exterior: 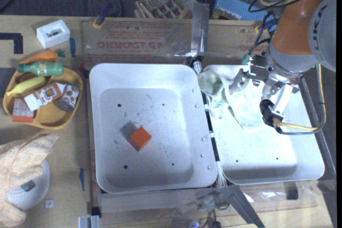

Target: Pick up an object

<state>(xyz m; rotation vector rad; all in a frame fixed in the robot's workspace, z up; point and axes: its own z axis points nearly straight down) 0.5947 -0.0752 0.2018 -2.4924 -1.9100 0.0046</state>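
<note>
Cluttered bench, two white bins side by side. The gripper (pixel 241 78) hovers over the right bin (pixel 278 165), right above a pale crumpled cloth (pixel 227 97); its grip state — cannot tell. The orange block (pixel 141 138) lies well off in the left bin (pixel 107 88).

Arm (pixel 302 24) enters from right, wrist over upper part of right bin (pixel 278 160). Gripper (pixel 241 78) sits low over pale cloth (pixel 230 99), which is crumpled in that bin's upper-left corner, near the divider. Yellow cable (pixel 296 126) loops off wrist. Left bin (pixel 149 77): orange block (pixel 141 138) lower-left of centre, grey piece (pixel 128 130) touching its upper-left side. Bench (pixel 32 24), far left: wooden bowl (pixel 51 117) w/ green bottle (pixel 41 68), banana (pixel 24 85), small packets. White box (pixel 53 33) above bowl. Beige cloth (pixel 24 160) at lower left.
</note>
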